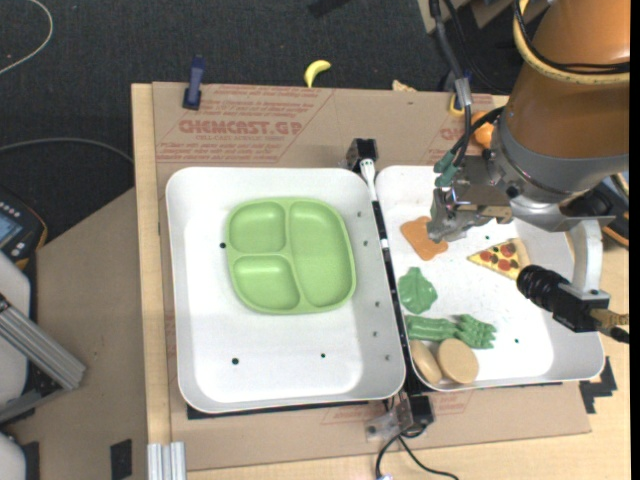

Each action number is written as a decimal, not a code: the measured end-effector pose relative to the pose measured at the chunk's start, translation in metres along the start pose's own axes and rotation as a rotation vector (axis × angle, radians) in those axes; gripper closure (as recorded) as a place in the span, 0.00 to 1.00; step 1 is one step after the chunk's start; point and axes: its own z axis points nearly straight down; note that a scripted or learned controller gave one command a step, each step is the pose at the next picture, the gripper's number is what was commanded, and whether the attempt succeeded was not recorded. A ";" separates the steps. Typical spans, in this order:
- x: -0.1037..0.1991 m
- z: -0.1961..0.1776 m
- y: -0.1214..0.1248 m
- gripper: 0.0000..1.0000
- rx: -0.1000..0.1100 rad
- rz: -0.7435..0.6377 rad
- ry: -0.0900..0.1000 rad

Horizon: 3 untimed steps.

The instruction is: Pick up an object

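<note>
A flat orange piece (pixel 422 238) lies near the top left of the right bin (pixel 530 340). The end effector (pixel 448 226) is down right at the orange piece's right edge, and it looks like it touches it. I cannot tell if the end effector is open or closed, or if it has hold of the piece.

Just to the right lies a toy pizza slice (pixel 499 256) with red dots. Below the orange piece is a green leaf (pixel 417 290). Under that lies a long green toy (pixel 455 329), and two round tan pieces (pixel 448 362) sit by the bin's bottom edge, one touching the other.

The left bin (pixel 200 268) holds a green plate (pixel 291 255) with three parts. Both bins sit side by side on the brown table (pixel 250 118). A small yellow thing (pixel 317 70) lies on the dark floor past the table.
</note>
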 end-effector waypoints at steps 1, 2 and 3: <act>0.039 0.149 -0.006 1.00 0.030 -0.007 -0.001; 0.029 -0.027 0.001 1.00 -0.006 -0.008 0.004; 0.030 -0.028 0.000 1.00 0.010 -0.007 -0.001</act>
